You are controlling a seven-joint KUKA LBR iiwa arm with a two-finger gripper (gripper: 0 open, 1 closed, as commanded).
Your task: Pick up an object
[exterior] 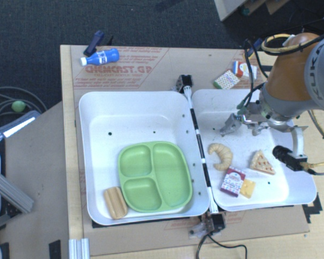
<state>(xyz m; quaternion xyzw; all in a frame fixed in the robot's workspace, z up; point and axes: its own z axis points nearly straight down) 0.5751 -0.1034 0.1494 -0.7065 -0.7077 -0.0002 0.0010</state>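
Two white bins side by side. Below the claw (pixel 243 124), well apart: yellow cheese block (pixel 248 188) touching red-and-white pack (pixel 233 181). Nearer the claw: pizza slice (pixel 262 163) below and right, croissant (pixel 221 155) below and left. Far to its left: green tray (pixel 154 176), tan bread (pixel 115 202). Claw spread open over right bin (pixel 216 102), gripping nothing.
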